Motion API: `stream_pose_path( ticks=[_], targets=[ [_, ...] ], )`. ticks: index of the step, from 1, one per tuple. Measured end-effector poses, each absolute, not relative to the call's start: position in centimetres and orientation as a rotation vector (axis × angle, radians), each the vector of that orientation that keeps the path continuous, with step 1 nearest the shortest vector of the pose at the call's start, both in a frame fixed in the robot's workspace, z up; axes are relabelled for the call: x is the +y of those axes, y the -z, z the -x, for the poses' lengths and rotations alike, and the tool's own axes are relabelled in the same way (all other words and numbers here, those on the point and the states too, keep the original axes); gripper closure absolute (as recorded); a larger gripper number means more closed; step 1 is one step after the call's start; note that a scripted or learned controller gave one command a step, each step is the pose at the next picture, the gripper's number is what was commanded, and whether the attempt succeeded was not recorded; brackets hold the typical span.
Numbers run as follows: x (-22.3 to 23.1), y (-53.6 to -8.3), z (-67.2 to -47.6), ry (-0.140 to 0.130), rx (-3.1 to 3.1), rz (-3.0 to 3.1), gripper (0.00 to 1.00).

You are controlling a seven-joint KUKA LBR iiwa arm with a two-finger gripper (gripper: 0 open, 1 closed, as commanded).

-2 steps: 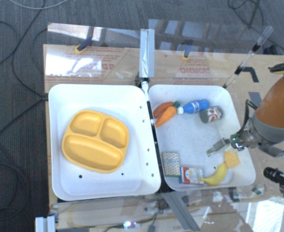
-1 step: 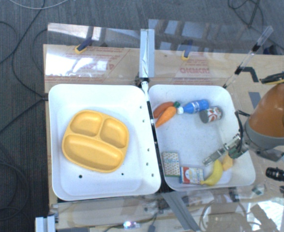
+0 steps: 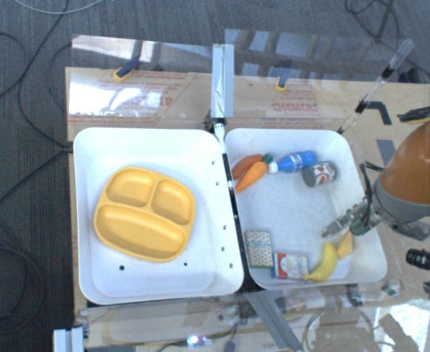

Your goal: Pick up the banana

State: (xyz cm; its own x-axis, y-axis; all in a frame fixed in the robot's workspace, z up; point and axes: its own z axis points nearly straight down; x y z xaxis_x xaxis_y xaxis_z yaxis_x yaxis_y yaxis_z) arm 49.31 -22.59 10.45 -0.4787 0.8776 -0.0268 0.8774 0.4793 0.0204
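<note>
Right bin (image 3: 302, 139) holds everything; left bin (image 3: 83, 196) has the yellow divided plate (image 3: 145, 213). Arm (image 3: 412, 174) overhangs the right rim. Gripper (image 3: 346, 226) grasps nothing; finger state unreadable. Banana (image 3: 326, 259) lies just below it, long axis diagonal, near the front-right corner, tip against the small carton (image 3: 291, 265). Tight rim room.

Right white bin (image 3: 302, 139) centre open. Yellow curved banana (image 3: 323, 263) hemmed in at near-right corner: small red-and-white carton (image 3: 291, 265) touching on left, bin wall close behind, gripper (image 3: 346, 224) just above it.
</note>
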Motion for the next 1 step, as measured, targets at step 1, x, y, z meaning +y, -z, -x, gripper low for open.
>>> stream_pose_path(
  ticks=[1],
  targets=[
    [-22.59, -10.44, -49.29, -0.006, 2.673, -1.587, 0.00]
  ],
)
